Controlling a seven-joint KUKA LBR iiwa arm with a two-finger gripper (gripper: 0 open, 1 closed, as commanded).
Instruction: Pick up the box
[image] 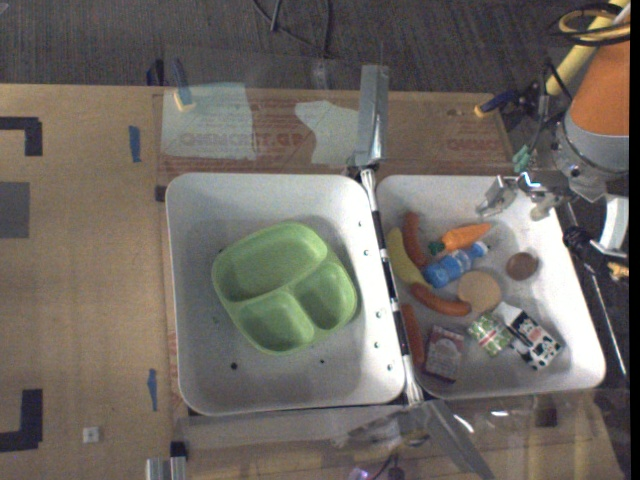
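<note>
Box (533, 339) at right bin's (590, 368) front corner | end effector (522, 193) above back edge (apparently spread, gripping nothing) | arm cropped

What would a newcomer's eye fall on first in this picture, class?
Probably the bright green divided plate, lying alone in the left bin. Next comes the jumble in the right bin: a carrot, a blue bottle, a banana and a small black-and-white box near its front right corner. The arm's hand hangs over that bin's far edge.

Green tray (285, 287), black-and-white spotted box (532, 339)
</note>
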